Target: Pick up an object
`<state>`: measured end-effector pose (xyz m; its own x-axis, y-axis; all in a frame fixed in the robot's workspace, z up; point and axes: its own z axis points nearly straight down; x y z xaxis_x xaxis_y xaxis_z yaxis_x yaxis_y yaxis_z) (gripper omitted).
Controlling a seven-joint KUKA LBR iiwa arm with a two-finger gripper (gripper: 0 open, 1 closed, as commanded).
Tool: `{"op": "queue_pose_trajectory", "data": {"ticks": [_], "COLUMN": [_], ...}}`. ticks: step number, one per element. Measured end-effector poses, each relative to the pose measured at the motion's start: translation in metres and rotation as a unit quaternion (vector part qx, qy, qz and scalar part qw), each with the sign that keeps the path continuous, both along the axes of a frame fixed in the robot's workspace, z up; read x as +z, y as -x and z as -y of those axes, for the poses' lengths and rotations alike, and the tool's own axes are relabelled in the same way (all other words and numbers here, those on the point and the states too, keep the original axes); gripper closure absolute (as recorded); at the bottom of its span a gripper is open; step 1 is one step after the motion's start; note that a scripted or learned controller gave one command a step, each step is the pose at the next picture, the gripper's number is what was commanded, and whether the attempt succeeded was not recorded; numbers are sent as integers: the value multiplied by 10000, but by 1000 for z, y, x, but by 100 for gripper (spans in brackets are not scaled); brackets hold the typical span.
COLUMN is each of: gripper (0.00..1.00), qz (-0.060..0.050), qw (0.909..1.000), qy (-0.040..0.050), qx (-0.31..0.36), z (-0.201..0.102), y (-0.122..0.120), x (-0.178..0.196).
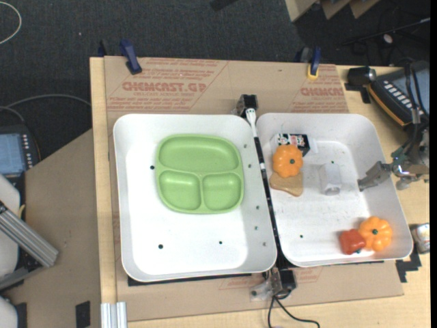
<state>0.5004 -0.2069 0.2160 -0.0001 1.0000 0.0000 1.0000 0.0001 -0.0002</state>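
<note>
The right bin (382, 142) holds several small objects. A small orange pumpkin (287, 161) rests on a tan flat piece (287, 185) near the bin's left wall, with a black-and-white packet (292, 141) just behind it. A pale translucent block (331, 180) lies mid-bin. At the front right corner, a second orange pumpkin (376, 231) touches a red piece (352, 241). My gripper (374, 176) reaches in low over the bin's right side, a little to the right of the translucent block and touching none of the objects.
The left bin (136, 238) carries a green divided plate (200, 173). A black bar runs along the seam between the bins (263, 183). Clamps (130, 57) sit on the brown board's far edge. Cables and devices crowd the bench's right edge (396, 94).
</note>
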Motion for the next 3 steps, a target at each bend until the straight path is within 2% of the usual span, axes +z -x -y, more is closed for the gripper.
{"op": "queue_pose_trajectory", "data": {"ticks": [1, 2, 3], "gripper": [0, 0, 0], "qz": [-24, 92, 83], "qw": [10000, 9999, 10000], "qy": [-11, -5, -10], "qx": [-8, 73, 41], "z": [-9, -116, -166], "y": [23, -12, 20], "x": [-138, 15, 143]}}
